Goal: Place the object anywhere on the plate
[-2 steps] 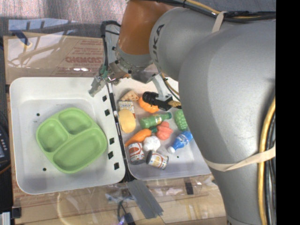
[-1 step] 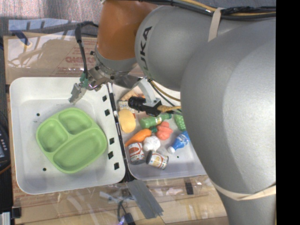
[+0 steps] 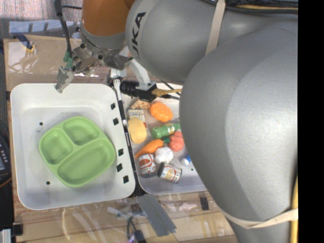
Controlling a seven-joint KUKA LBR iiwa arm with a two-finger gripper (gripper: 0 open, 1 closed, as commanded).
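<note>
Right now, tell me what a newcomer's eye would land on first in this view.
The huge grey arm fills the right side, hiding much of the right bin. Next comes the bright green divided plate, lying in the left bin with nothing on it. Then the jumble of toy food and small cans crowded in the right bin beside the divider.

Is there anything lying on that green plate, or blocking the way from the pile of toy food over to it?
Nothing visible lies on the green plate. Between it and the toy food stand the two bins' adjoining walls, so an item must be lifted over them. The pincer is above the left bin's far edge.
</note>
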